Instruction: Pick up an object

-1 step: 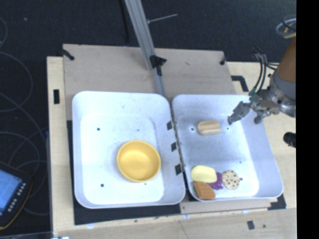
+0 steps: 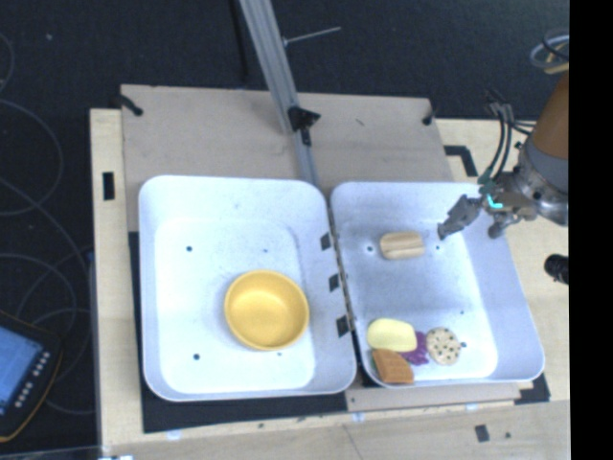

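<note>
A small tan roll lies by itself in the right bin, near the bin's far end and a bit toward the wall it shares with the other bin. Nothing touches it.

At the near end of the same bin sit four small things close together: a pale yellow lump, a brown piece just in front of it, a purple bit beside them, and a round speckled cookie next to that.

The pincer hangs over the far right part of the right bin, near its right wall. It is near the tan roll but apart from it. One dark finger points down toward the bin. I cannot tell if the pincer is open or closed, and I see nothing in it.

The left bin holds a yellow bowl, sitting upright toward the bin's near end.

Both bins rest side by side on the table. A grey metal bar slants across the far edge of the table, toward the gap between the bins.
</note>
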Controlling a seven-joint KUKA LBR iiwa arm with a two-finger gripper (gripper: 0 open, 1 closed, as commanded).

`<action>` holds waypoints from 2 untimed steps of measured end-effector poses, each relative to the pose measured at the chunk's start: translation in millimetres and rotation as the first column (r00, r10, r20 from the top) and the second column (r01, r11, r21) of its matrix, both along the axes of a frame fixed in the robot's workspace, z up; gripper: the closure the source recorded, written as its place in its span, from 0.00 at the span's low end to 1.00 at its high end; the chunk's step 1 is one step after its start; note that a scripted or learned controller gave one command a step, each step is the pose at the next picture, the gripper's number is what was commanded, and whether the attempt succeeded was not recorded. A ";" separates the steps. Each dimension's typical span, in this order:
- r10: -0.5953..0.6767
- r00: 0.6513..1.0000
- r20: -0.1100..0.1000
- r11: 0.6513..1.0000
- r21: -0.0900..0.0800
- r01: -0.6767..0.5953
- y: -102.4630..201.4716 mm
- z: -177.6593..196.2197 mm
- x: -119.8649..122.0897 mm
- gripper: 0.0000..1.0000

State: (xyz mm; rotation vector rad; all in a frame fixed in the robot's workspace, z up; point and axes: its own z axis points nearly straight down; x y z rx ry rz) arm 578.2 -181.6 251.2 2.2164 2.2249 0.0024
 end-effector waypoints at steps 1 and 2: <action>-0.005 1.000 -0.007 1.000 -0.002 0.005 -1.5 -63.1 1.2 0.00; -0.005 1.000 -0.007 1.000 -0.003 0.005 -9.2 -116.4 -8.5 0.00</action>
